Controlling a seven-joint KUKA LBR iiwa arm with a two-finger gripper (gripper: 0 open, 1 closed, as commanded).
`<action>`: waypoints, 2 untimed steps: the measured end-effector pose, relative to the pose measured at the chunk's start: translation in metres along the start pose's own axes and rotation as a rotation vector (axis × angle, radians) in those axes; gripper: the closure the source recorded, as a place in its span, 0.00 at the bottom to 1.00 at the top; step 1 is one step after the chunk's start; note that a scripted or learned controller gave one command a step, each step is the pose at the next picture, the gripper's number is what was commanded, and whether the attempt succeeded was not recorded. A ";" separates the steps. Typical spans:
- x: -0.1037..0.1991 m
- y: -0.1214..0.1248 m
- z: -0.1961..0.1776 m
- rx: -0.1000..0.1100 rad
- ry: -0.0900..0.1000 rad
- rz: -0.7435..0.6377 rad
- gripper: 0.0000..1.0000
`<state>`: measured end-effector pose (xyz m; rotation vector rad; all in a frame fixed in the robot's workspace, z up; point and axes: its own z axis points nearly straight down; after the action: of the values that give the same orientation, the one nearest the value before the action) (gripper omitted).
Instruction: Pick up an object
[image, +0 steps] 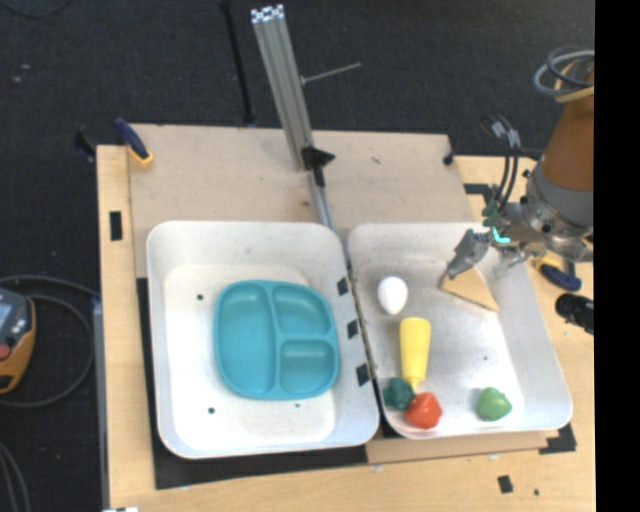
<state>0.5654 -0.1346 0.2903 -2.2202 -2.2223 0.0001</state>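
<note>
Scanning left to right, I see a tray (275, 338) in the left bin, then egg (393, 294), corn (414, 350) and wedge (472, 291) in the right. My claw (487, 256) hangs open over the wedge; its sloped faces could slip out.

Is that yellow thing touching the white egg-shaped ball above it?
Apart. The camera view shows a strip of bare bin floor between the white ball and the top of the yellow piece.
</note>
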 end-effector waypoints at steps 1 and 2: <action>0.000 0.000 -0.001 -0.002 0.000 0.000 0.00; -0.003 0.010 0.053 0.003 -0.001 0.001 0.00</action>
<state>0.5757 -0.1372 0.2372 -2.2200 -2.2204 0.0053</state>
